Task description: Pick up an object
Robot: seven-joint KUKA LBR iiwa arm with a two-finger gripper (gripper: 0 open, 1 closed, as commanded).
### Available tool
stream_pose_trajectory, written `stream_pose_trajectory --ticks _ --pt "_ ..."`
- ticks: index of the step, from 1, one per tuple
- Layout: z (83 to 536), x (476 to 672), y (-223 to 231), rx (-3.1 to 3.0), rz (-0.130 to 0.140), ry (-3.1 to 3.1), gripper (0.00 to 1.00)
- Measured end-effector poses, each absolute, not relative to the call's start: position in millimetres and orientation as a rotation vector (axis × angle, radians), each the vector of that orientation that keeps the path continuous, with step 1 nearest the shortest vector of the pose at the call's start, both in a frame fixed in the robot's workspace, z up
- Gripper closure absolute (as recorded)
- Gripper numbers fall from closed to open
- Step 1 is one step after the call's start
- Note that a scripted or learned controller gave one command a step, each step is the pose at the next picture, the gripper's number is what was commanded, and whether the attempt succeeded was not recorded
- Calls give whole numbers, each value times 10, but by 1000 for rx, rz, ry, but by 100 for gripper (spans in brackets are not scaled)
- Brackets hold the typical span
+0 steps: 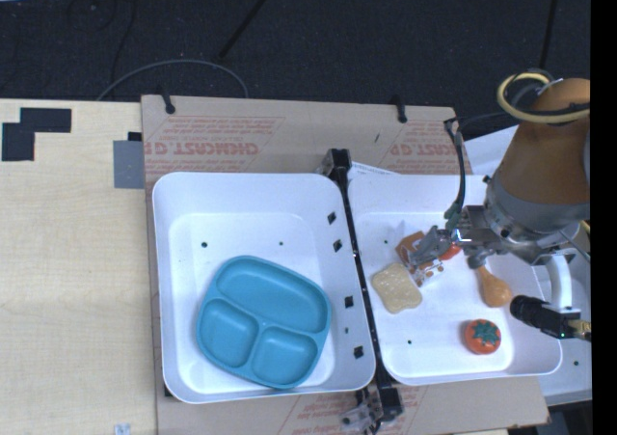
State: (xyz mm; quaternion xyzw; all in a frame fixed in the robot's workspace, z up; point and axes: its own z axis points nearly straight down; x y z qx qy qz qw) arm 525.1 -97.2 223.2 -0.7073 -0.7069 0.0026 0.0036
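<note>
Right of frame centre, in the right bin (pixel 540 366), the gripper (pixel 430 255) is reaching in low; its fingers are sitting over a small brown-orange object (pixel 416 243), just above a tan slice (pixel 396 287); whether they are gripping it, I cannot tell; a blue divided tray (pixel 262 321) is lying in the left bin (pixel 178 231).

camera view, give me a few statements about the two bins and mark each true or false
1. The blue divided plate lies in the left bin. True.
2. The tan slice of toy bread lies in the left bin. False: it lies in the right bin.
3. The red toy tomato sits near the right bin's front right corner. True.
4. The pincer hangs over the blue plate. False: it is over the right bin, just above the bread.
5. The blue plate has three compartments. True.
</note>
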Motion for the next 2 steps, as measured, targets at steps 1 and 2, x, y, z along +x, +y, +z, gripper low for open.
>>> stream_pose_trajectory --ticks 1,2 --pt "1642 5314 -1017 -2217 8 -2216 0" --pt "1115 5216 -944 -2215 7 -2216 0"
